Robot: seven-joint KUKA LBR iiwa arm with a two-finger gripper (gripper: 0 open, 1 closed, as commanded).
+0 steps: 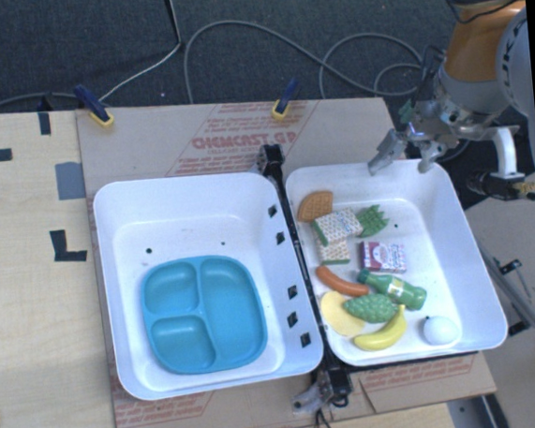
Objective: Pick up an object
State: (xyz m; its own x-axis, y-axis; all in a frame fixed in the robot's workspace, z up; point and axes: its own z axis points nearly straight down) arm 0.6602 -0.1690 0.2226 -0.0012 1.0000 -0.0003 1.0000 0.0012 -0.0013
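Note:
The right bin (457,228) holds several toy foods: a brown cookie (316,205), a cracker block (336,227), a green leafy piece (371,217), a purple carton (383,256), an orange hot dog (342,281), a green bottle (397,288), a green vegetable (371,308), a yellow banana (381,334), a pale yellow disc (336,314) and a white egg (439,329). My gripper (401,155) hangs open over the bin's far right rim, above and apart from the toys, with nothing between its fingers.
The left bin (119,232) holds a blue divided plate (204,312). Clamps (97,107) pin the cardboard sheet under the bins at its far edge, and cables run behind it. A black divider (287,253) separates the bins.

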